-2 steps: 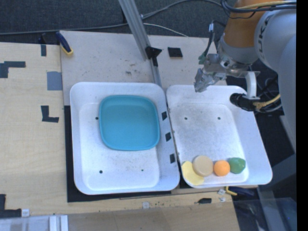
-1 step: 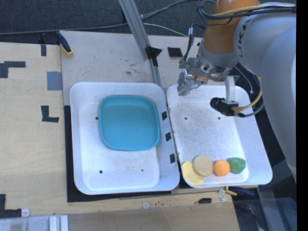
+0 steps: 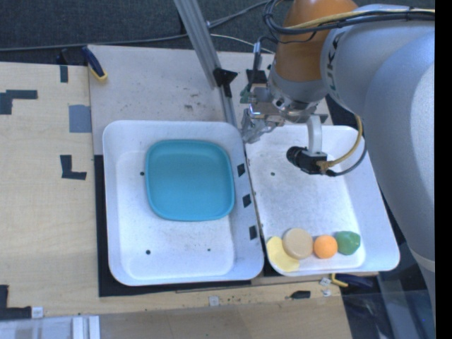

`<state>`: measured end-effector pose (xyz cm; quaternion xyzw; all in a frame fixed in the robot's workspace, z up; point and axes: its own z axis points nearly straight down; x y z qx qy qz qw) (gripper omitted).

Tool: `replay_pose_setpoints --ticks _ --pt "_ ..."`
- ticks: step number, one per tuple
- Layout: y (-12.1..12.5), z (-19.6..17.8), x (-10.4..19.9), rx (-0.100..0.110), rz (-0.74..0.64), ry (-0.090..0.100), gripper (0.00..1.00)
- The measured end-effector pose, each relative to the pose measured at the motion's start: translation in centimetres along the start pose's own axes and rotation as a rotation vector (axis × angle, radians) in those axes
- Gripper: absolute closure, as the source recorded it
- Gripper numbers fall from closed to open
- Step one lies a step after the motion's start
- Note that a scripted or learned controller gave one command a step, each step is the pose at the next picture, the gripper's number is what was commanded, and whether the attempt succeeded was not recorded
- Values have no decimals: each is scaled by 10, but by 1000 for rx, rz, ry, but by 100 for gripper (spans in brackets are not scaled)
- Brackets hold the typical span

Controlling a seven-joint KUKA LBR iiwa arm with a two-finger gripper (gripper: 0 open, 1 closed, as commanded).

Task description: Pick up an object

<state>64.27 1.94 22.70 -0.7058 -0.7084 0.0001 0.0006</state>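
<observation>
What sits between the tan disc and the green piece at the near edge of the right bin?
In the camera view, an orange ball sits between the tan disc and the green piece, the three in a row along the right bin's near wall.

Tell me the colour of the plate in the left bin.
The plate is teal blue, plain, seen clearly in the camera view.

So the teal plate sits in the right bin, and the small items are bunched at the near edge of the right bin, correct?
Not quite. In the camera view the teal plate lies in the left bin, not the right one. The rest holds: the small items, a yellow piece, a tan disc, an orange ball and a green piece, are bunched at the near edge of the right bin.
</observation>
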Motion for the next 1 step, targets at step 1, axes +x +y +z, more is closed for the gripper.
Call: replay_pose_setpoints --ticks 1 --pt "4 -10 52 -1 -1 0 100"
